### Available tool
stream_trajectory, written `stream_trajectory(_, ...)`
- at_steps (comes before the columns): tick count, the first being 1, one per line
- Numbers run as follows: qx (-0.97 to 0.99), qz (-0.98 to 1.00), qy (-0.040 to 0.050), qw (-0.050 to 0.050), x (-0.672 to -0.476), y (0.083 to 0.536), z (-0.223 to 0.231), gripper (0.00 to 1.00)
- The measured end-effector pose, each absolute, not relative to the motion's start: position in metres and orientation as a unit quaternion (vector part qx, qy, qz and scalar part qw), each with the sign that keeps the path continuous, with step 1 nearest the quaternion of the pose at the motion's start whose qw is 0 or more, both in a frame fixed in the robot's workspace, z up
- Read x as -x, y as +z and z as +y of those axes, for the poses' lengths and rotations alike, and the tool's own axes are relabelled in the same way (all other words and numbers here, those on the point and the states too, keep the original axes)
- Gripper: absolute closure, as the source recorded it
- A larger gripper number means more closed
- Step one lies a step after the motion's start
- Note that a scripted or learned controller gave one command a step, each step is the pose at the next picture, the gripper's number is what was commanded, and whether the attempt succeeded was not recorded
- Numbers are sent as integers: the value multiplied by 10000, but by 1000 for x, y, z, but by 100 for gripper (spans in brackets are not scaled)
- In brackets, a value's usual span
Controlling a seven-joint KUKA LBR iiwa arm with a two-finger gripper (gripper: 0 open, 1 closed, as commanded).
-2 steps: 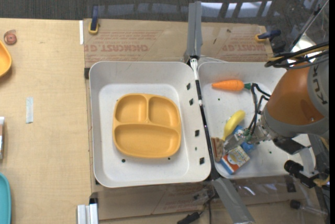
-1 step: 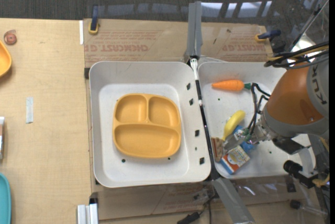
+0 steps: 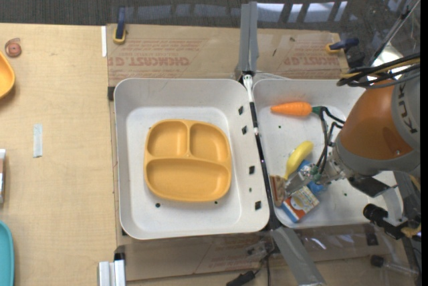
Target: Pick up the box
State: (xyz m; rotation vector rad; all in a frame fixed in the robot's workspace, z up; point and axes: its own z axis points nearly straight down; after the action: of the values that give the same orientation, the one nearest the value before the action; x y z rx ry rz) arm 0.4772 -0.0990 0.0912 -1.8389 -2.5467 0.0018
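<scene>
The box [image 3: 299, 203] is small and printed in blue, white and red, with a brown flap on its left side. It lies flat near the front left corner of the right bin [image 3: 348, 211]. My gripper [image 3: 306, 178] hangs just above the box's far edge, between the box and a yellow banana [image 3: 299, 157]. It is very close to the box or touching it, and I cannot tell which. The box rests on the bin floor, not lifted. The arm's orange band [image 3: 374, 127] reaches in from the right.
An orange carrot [image 3: 291, 109] lies at the back of the right bin. A yellow divided plate [image 3: 188, 161] sits in the left bin [image 3: 134, 144]. The bins' shared wall [image 3: 257, 144] runs just left of the box. A black cable [image 3: 328, 124] trails beside the banana.
</scene>
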Motion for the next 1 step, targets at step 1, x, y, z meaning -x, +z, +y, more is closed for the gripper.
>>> stream_trajectory(1, 5735, -8192, 7, 5, -477, 91, -100, 0)
